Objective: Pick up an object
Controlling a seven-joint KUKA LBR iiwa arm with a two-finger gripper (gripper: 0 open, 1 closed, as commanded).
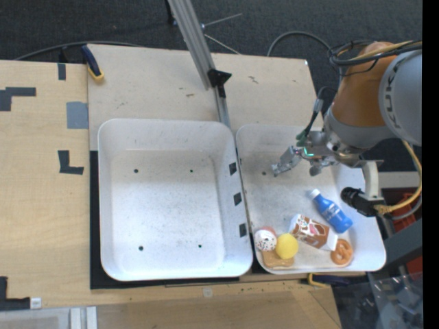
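My gripper point(296, 164) hangs over the upper middle of the right bin point(271, 197), fingers spread open with nothing between them. Below it, along the bin's near edge, lie a white ball with red marks point(265, 239), a yellow lemon-like ball point(287, 246), a brown and white carton point(312, 231) and an orange pretzel-shaped toy point(341, 252). A blue bottle with a white cap point(330, 210) lies to the lower right of the gripper, apart from it.
The left bin point(164, 190) sits beside the right one, sharing a middle wall with black clips point(236, 199). A slanted metal pole point(195, 40) crosses the back of the bench. Cables and a black fitting point(357, 199) hang at the right edge.
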